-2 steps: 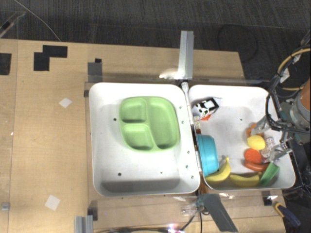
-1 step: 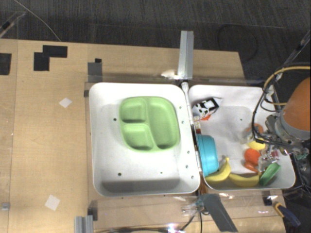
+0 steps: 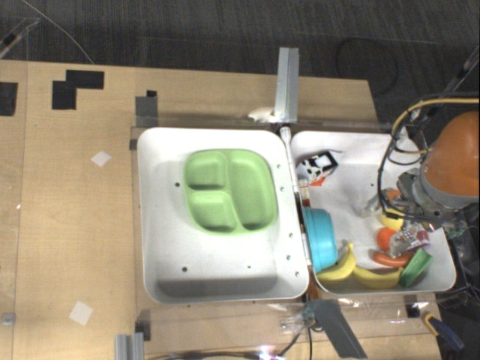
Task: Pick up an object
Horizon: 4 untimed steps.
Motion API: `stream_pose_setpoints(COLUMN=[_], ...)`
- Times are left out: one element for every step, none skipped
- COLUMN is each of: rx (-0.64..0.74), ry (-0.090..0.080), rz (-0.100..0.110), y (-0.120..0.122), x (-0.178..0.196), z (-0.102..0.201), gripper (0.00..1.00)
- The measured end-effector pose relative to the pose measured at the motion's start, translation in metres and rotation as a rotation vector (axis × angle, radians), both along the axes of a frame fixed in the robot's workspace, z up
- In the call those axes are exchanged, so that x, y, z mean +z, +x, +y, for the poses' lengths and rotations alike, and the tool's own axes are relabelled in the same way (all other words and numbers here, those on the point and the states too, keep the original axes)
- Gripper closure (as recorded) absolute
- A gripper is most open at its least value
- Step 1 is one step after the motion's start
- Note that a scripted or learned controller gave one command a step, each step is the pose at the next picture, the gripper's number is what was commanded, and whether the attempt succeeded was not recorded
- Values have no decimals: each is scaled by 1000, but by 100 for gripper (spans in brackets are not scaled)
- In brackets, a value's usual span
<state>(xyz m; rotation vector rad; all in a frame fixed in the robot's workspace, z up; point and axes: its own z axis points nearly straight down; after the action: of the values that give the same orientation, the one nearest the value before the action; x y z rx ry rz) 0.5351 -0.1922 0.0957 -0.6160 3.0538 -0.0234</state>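
Objects to pick: a heap of toys sits in the right bin (image 3: 352, 150), crowded into its near right corner and along its left wall.
Banana (image 3: 366, 273): yellow, lying along the near wall of the right bin, curving up by the blue bowl.
Blue bowl (image 3: 320, 238): tipped on its side against the divider between the bins.
Orange and red pieces (image 3: 388, 247): bunched just under the wrist, touching the banana's upper edge.
Green piece (image 3: 416, 267): in the near right corner, against the banana's end.
Black-and-white toy (image 3: 316, 166): far left corner of the right bin, well apart from the heap.
Gripper (image 3: 409, 231): down low over the heap, cables looping above it; how far the claw is spread, and whether it has anything, I cannot tell.
Left bin (image 3: 161, 201): holds a green divided tray (image 3: 228, 189), flat, near its middle.
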Motion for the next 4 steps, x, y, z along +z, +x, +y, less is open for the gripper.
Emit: stream_pose_setpoints(rx=[27,212,198,237], ry=[5,-1,1,0], rz=[9,8,18,15], y=[-24,-28,-31,-37], x=[-5,-5,42,-6], z=[18,46,-16,0], gripper=[0,0,0,0])
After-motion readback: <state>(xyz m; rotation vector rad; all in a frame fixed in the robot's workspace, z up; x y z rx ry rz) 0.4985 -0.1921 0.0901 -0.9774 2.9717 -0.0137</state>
